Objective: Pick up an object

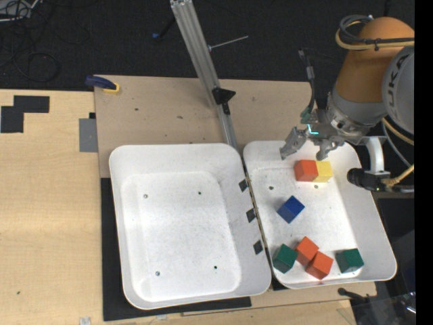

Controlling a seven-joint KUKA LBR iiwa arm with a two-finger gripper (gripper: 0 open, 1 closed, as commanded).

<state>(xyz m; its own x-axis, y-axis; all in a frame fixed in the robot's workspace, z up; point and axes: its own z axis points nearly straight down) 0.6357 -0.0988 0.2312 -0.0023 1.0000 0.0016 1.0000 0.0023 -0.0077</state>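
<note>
- Nearest the camera, in the right white plastic bin (379,239), a cluster: dark green cube (285,257), two orange cubes (313,256), another green cube (350,260)
- Blue cube (291,208) mid-bin
- Orange cube (306,170) touching yellow cube (323,170), just beneath the two-finger gripper (310,145)
- Its fingers are spread apart, holding nothing
- No legible writing
</note>
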